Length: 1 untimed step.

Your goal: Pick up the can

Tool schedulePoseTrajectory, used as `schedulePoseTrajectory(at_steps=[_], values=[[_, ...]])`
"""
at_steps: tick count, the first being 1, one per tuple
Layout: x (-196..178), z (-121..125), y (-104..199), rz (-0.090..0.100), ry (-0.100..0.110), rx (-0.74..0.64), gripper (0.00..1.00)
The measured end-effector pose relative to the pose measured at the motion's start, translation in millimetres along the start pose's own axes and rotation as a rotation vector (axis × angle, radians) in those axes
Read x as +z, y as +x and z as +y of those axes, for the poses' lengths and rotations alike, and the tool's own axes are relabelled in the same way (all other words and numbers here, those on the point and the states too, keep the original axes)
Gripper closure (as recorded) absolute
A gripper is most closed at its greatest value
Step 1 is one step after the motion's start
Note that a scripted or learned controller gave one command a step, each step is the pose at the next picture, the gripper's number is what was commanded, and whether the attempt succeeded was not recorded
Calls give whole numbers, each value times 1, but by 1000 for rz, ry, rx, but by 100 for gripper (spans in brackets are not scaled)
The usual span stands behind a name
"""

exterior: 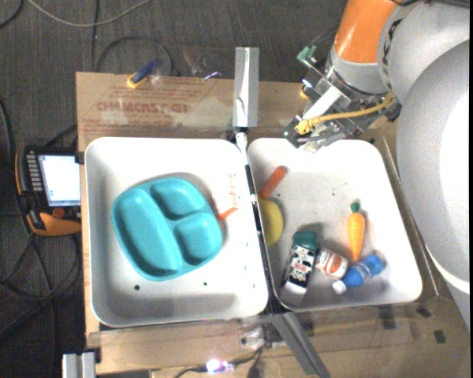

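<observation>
I am watching the claw (pixel 319 124) hanging over the far rim of the right-hand shallow white bin (pixel 394 181), and from this angle I cannot tell whether it is released or clenched; nothing is showing in its grip. As I am reading it, the task is not yet begun in earnest: the can is lying untouched.

The small red-and-white metal can (pixel 330 263) is resting on its side well below the claw in the view, toward the bin's near edge. Just to its left is standing a small black-and-white carton with a green cap (pixel 301 261); just to its right is lying a little blue plastic bottle with a white cap (pixel 362 272). An orange toy carrot (pixel 355 228) is sitting between claw and can, slightly right. What is left, I am judging, is the whole job: descend, close, lift.

The can's label is too small for me to read. Beyond the bins, the brown cardboard sheet (pixel 142 105) on the surface is carrying red printing, reversed or upside down, which I am not managing to decipher.
</observation>
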<state>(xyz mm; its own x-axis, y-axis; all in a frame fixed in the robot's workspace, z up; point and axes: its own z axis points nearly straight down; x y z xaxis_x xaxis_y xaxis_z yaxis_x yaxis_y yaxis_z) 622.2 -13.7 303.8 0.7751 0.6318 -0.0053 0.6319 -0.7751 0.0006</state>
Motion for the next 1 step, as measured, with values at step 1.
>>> schedulePoseTrajectory(at_steps=[1], values=[[117,-62,-53,-2,5,30,100]])
